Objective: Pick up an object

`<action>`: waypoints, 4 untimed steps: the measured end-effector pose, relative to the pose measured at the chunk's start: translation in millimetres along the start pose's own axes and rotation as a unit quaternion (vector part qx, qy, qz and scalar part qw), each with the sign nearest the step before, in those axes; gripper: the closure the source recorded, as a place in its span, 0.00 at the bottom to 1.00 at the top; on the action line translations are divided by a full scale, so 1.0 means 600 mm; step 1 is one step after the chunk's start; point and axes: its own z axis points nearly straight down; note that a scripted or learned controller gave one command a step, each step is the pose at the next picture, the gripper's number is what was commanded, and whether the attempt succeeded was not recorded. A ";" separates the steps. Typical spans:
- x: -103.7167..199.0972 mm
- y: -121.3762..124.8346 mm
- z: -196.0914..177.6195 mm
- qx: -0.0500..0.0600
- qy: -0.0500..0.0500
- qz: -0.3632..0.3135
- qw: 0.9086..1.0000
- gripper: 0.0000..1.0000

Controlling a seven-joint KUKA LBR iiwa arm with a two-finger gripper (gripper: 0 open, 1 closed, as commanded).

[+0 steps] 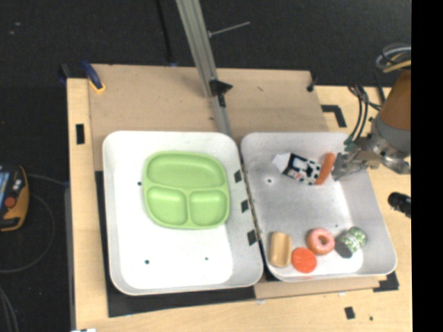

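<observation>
The counter (pixel 173 95) carried two white bins side by side. The left bin (pixel 173 261) held a green divided plate (pixel 185 189), lying flat toward its upper half. The right bin (pixel 297 199) had all the small stuff. The arm (pixel 393 126) reached in from the right, its tool (pixel 346 163) low over the right bin's upper right corner, just beside an orange sausage (pixel 324 168); whether that tool was spread or pressed together could not be told from here, and nothing showed between its tips. Touching the sausage's left side lay a white and black carton (pixel 296 166). Along the near edge sat a row: a tan roll (pixel 279 248), a red-orange ball (pixel 303 260), a pink doughnut (pixel 320 241), and a green and dark lump (pixel 350 241), all well apart from the tool.
</observation>
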 end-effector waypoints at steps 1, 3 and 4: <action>-0.003 0.002 -0.077 0.001 0.000 -0.004 1.000 1.00; 0.182 0.005 -0.090 0.002 0.002 -0.006 1.000 1.00; 0.270 0.011 -0.110 0.002 0.002 -0.006 1.000 1.00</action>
